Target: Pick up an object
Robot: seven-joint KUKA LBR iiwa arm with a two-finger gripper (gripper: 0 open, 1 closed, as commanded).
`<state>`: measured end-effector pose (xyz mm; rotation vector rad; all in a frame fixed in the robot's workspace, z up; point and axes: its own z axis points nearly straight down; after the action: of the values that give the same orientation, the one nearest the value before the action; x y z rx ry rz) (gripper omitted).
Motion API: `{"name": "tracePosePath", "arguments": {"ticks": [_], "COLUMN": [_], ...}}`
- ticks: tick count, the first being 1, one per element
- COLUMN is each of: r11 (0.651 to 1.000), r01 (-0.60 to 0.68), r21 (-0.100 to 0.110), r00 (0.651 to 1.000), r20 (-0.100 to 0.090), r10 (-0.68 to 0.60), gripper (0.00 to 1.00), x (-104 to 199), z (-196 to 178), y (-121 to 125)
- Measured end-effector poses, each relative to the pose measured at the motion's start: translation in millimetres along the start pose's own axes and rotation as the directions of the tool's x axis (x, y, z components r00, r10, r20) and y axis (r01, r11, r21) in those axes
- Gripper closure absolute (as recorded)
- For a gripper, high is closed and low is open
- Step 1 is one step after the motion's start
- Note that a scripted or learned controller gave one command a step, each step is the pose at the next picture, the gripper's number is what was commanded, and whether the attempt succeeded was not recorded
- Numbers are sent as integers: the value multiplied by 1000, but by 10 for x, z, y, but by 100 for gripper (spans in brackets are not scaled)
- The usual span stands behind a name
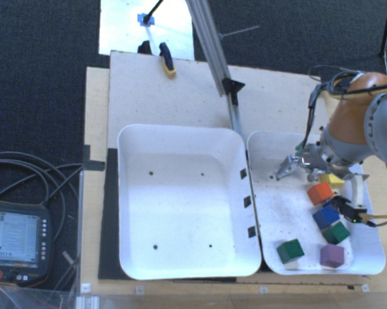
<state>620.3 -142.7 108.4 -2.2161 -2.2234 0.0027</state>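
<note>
Right bin point(270, 188): six blocks (two green), pincer point(285, 168) above bare floor.

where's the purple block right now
The small purple block lies in the right-hand shallow white bin, near its front right corner, just below the dark green block.

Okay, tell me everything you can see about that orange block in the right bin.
The orange block is a small cube of matte orange, plain-faced, possibly wood or foam. It sits tilted in the right bin, near its far right side. A yellow block lies just behind it and a blue block just in front, both close or touching. The arm's hand hangs to its left, apart from it.
</note>
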Motion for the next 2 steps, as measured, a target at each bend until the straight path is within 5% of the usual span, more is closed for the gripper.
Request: {"name": "tracePosePath", "arguments": {"ticks": [1,2], "r11": [1000,1000], "r01": [2,-1], "r21": [-8,-10], "r00": [1000,1000], "r20": [2,2], "r10": [-2,1], "gripper": [100,100], "x": [-8,-12], "z": [-149,-746], "y": [22,-53]}}
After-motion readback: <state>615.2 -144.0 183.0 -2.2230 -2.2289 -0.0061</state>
